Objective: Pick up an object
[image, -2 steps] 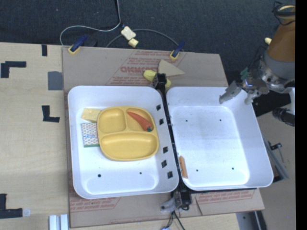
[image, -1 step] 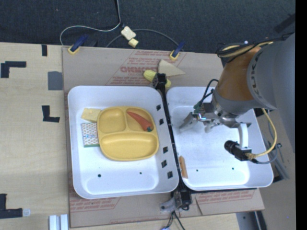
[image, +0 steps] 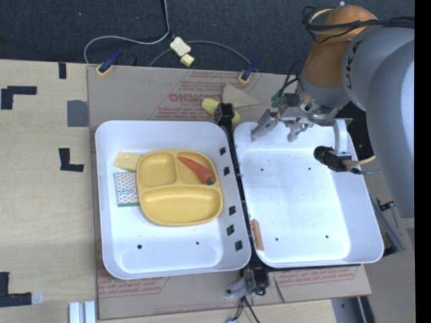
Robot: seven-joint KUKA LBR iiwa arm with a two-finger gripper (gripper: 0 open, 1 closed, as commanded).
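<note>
Cardboard covers the worktop (image: 161, 93) beneath two white bins, and the end effector (image: 277, 129), fingers apparently spread and holding nothing, hangs upper right, presumably poised before reaching toward the red pepper (image: 198, 168) on the left bin's yellow divided plate (image: 178, 206).

This looks like a robotics lab rather than any home or shop. Two white bins (image: 303, 247) sit clamped side by side on a cardboard sheet (image: 168, 96) held down with blue clips (image: 108, 62), on a pale wooden bench (image: 40, 200) marked with black tape pieces (image: 67, 160). Loose cables (image: 161, 19) trail over dark carpet (image: 67, 12), and a grey industrial arm (image: 377, 66) with an orange band leans in.
</note>
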